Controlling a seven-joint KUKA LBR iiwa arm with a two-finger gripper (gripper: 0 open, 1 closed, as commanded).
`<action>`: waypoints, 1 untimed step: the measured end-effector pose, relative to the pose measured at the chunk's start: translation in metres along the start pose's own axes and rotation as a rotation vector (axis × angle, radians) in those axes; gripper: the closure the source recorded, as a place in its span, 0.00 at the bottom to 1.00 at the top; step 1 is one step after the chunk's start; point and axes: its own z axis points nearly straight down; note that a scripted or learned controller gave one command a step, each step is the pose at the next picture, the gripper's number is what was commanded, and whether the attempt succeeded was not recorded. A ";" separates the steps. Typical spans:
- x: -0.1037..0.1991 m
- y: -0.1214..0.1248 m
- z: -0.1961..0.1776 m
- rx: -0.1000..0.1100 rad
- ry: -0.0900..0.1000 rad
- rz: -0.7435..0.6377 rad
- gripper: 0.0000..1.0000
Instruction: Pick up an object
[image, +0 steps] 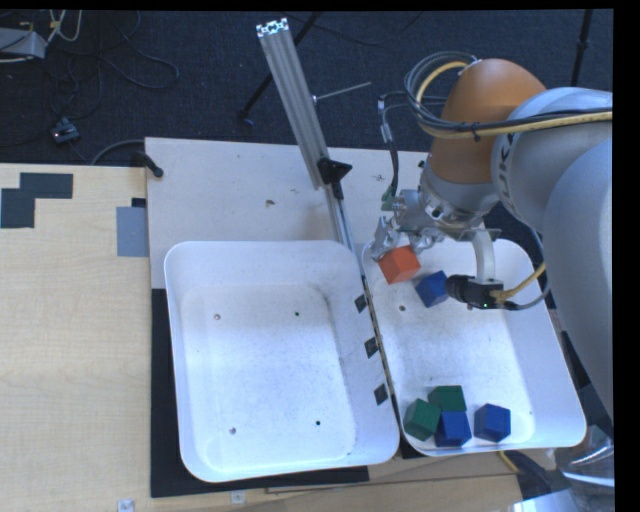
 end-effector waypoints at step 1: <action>0.012 0.005 0.006 0.008 -0.002 0.005 1.00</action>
